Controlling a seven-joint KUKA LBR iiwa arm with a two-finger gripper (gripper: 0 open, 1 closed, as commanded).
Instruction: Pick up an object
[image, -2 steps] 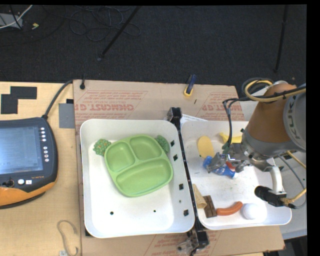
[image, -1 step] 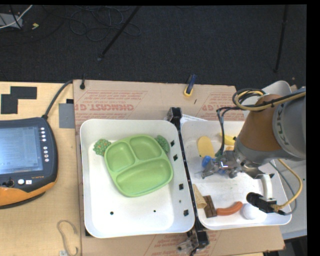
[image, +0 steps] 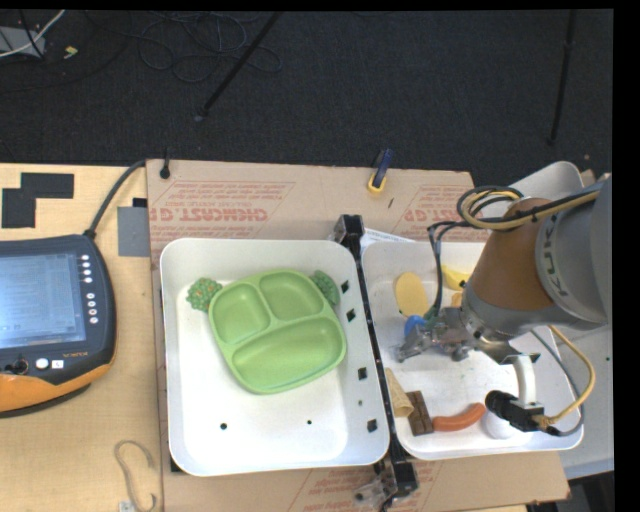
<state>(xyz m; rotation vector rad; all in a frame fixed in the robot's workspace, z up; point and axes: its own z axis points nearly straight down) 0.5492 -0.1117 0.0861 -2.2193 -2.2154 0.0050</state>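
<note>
Camera view: the gripper (image: 425, 345) sits low in the right bin (image: 455, 385), just beside a small blue object (image: 412, 326). I cannot tell whether it is spread or closed, or whether it touches that object. The same bin holds a yellow rounded piece (image: 410, 292) above the blue one, and a brown block (image: 415, 410) and an orange-red sausage shape (image: 458, 419) near the front rim. A second yellow piece (image: 455, 278) is partly hidden by the arm (image: 530, 270). In the left bin (image: 260, 425), a green divided plate (image: 275, 330) lies flat.
</note>
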